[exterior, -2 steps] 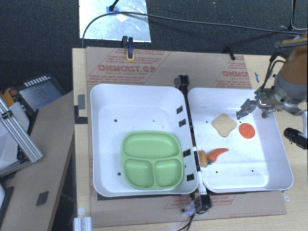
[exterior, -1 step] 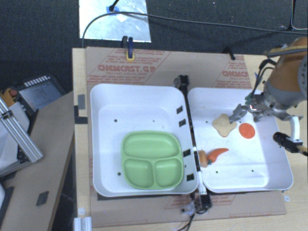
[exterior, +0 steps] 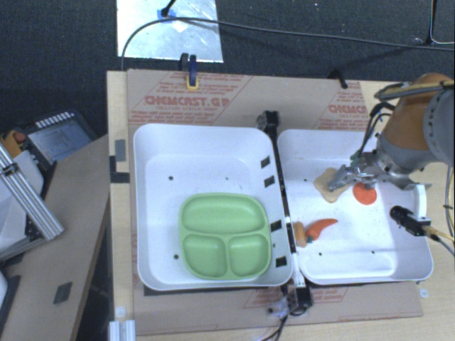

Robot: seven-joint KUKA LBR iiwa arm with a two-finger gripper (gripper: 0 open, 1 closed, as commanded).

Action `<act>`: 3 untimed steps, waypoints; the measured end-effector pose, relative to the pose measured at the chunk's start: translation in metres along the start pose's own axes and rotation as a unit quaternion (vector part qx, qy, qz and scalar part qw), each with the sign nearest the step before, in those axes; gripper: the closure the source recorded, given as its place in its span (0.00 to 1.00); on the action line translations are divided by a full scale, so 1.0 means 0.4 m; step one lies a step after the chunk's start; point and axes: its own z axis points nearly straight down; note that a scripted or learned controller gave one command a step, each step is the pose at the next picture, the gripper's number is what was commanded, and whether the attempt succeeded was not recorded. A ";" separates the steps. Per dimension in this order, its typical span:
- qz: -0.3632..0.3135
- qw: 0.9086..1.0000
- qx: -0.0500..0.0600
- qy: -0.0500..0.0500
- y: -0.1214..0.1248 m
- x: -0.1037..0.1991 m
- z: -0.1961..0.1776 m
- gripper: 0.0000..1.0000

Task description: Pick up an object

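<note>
The right bin (exterior: 341, 261) holds three objects. A tan, bread-like piece (exterior: 327, 184) lies near its middle left. Just right of it sits a red-orange round object (exterior: 366, 195). An orange carrot-shaped piece (exterior: 318, 228) lies by the divider at the lower left. My gripper (exterior: 352, 177) reaches in from the right and hangs low over the bin, between the tan piece and the red round object. Its tip is right at the tan piece's right edge. I see nothing held between its fingers.
The left bin (exterior: 163, 155) holds a green plate (exterior: 224, 234) with three compartments at its lower middle. Black clips (exterior: 271, 119) run along the divider between the bins. A black part (exterior: 405, 219) of the arm overhangs the right bin's right side.
</note>
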 end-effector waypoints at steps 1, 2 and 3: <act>-0.001 1.000 -0.003 -0.001 0.004 -0.001 -0.035 1.00; -0.001 1.000 -0.004 -0.001 0.025 -0.006 -0.151 1.00; -0.002 1.000 -0.004 -0.001 0.013 0.010 -0.299 1.00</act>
